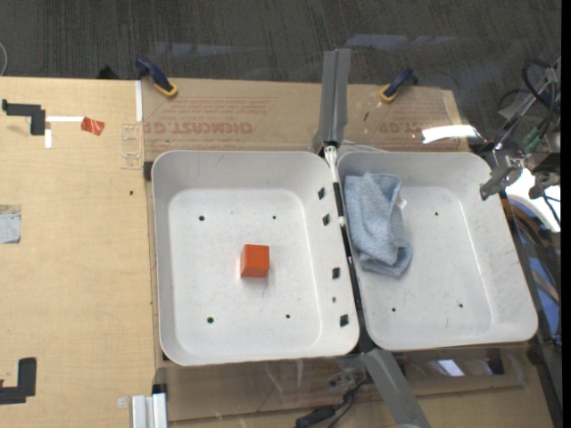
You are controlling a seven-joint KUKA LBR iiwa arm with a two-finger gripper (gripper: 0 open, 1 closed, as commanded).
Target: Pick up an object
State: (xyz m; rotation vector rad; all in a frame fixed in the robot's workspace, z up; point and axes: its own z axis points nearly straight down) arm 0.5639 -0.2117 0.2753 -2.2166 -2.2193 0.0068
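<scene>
The claw [496, 184] hangs at the right rim of the right bin [482, 319], at the edge of the view among cables. It is too small and cluttered to tell whether it is spread or pressed together, and nothing can be seen in its grip.

Nearest to the claw, across the bare floor of that same bin, a blue-grey cloth [376, 224] lies crumpled against the bin's far wall, the side away from the claw. Past the cloth, beyond the two touching rims, sits the left bin [178, 328]. An orange-red cube [255, 261] rests flat on its floor near the middle, well apart from the claw and from the cloth, touching no wall.

Behind both bins, a sheet of brown cardboard [223, 119] with printed lettering lies on the desk [71, 239]. Two blue and yellow clamps pinch its back edge: one [397, 84] on the claw's side, the other [156, 77] far from it. Farthest from the claw, on the pale wooden desk beyond the left bin, lies a small red tag [92, 126].
</scene>
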